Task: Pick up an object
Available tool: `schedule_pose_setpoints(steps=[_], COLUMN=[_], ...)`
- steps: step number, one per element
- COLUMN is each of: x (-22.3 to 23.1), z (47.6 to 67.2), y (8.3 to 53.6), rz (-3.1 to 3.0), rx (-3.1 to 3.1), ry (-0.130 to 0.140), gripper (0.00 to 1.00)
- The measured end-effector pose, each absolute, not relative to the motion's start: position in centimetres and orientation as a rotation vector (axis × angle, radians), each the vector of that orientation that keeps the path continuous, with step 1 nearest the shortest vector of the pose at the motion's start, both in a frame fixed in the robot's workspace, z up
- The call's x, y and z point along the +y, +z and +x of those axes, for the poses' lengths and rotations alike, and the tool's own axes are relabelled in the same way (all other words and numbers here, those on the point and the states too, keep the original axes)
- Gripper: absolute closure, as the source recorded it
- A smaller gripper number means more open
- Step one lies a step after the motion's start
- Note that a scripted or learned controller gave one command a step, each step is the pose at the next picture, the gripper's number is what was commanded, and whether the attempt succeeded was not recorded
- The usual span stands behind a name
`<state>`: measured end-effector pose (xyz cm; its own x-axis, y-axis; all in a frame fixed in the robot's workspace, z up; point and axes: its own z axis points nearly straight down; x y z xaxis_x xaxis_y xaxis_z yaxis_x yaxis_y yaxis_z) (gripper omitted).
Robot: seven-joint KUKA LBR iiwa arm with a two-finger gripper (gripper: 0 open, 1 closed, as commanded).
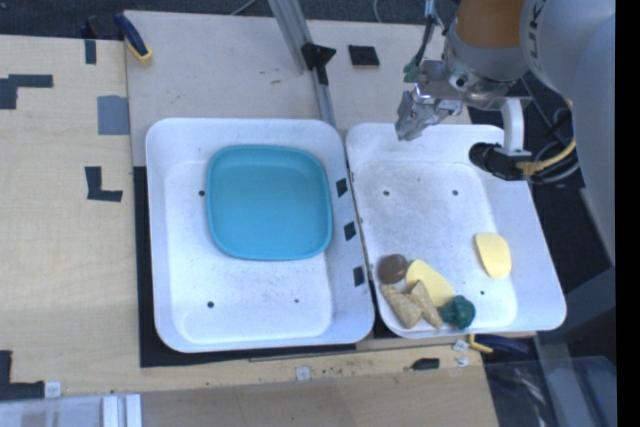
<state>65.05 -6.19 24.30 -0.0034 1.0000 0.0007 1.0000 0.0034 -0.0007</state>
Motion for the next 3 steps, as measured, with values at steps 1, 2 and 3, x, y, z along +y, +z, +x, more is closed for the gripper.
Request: schedule_pose_setpoints(steps=[1, 2, 3], x=[-0.1, 4.8, 9.7], z=[63.6, 62.5, 60.4], y=[23.8, 22.7, 21.7], rz=[-2.215, -2.216, -2.215], rx=[-2.226, -2.225, -2.225], ry=[0.000, 0.001, 0.001], gripper=[1.00, 1.00, 1.00])
